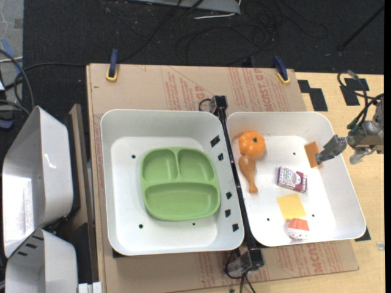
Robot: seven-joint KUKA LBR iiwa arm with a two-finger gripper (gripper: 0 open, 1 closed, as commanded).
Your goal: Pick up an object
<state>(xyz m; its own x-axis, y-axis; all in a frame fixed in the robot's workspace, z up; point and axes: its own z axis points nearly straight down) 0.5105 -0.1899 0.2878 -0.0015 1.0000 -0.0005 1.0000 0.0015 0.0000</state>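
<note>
On the left side of the table [183,81], a shallow white plastic left bin [116,163] holds one thing: a light green plastic divided plate [181,184] with three compartments, lying flat near the bin's centre. Just beside it, rims touching along the middle, sits the shallow white plastic right bin [342,224], which carries the loose objects. At its far left, close to the shared rim, a small round orange pumpkin [252,144] touches the top of a tan toy drumstick [248,172] that slants toward the near side. Right of the drumstick, near the bin's middle, a small purple-and-white carton [291,179] lies flat. Nearer, a flat yellow square of toy cheese [291,207] lies at a tilt, and just beside its near corner sits a small red-and-white object [297,227], too small to identify. At the far right of the bin floor, against the wall, a small orange-brown rectangular block [312,154] stands slightly tilted. The grey two-finger tool [333,148] comes in over the right rim, its dark tip just beside that block; cannot tell whether it is released or clenched, and nothing visible sits in its grasp.
</note>
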